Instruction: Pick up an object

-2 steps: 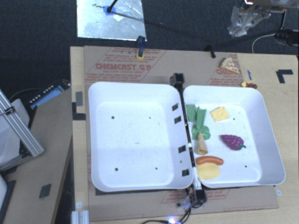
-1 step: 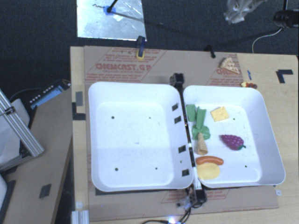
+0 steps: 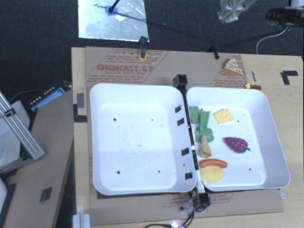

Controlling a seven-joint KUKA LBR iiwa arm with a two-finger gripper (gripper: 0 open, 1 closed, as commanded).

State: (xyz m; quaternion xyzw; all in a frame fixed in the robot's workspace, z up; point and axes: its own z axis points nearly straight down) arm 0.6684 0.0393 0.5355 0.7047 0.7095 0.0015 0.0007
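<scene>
The right bin [image 3: 270,127] holds several toy foods. A yellow cheese wedge [image 3: 223,116] lies near its back. Purple grapes [image 3: 236,144] sit in the middle. Green vegetable pieces [image 3: 201,122] lie along the left wall, with a cone-shaped piece [image 3: 204,147] just below them. An orange sausage [image 3: 213,164] and a yellow round piece [image 3: 212,175] rest near the front left corner. My gripper [image 3: 231,8] hangs high at the top of the view, well behind the bins and away from every object, with nothing seen between its fingers.
The left bin [image 3: 137,137] stands beside the right one, joined by black clips. A pizza slice toy [image 3: 233,66] and a small red and yellow item [image 3: 252,86] lie on the cardboard behind the right bin. A yellow and blue clamp [image 3: 142,49] sits at the board's back edge.
</scene>
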